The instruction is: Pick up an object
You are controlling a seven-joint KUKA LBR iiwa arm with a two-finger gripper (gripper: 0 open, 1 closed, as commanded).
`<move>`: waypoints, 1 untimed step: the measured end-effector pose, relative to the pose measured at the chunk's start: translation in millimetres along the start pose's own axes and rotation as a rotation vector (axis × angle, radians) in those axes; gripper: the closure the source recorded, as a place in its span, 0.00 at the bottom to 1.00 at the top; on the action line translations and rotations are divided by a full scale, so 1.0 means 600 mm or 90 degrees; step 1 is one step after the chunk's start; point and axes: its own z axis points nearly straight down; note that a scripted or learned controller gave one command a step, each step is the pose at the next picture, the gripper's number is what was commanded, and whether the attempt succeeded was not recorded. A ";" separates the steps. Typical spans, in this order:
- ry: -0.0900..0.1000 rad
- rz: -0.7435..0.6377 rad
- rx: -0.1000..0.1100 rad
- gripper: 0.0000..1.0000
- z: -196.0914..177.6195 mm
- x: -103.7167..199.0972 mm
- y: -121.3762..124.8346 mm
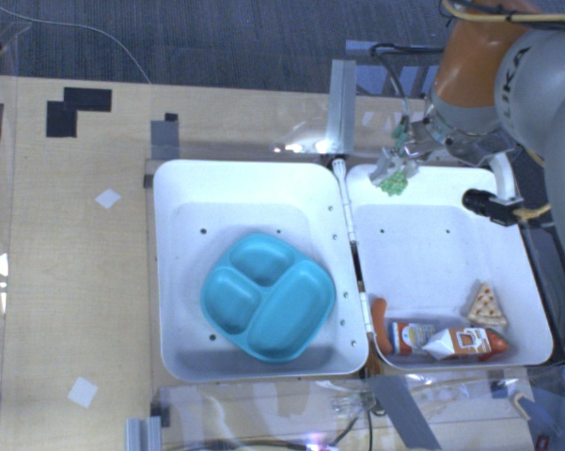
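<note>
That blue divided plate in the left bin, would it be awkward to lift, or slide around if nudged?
The blue divided plate looks like rigid moulded plastic, so it probably keeps its shape and feels light for its width. It lies flat, so tipping or rolling seems unlikely. Its glossy surface on the smooth left bin suggests it may skid when pushed, and its low rounded rim probably offers little grip.

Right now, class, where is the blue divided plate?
The blue divided plate lies in the left bin, toward its near edge, across the divider from the ketchup bottle.
</note>
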 end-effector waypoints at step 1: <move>0.001 0.014 0.002 1.00 0.013 0.034 0.009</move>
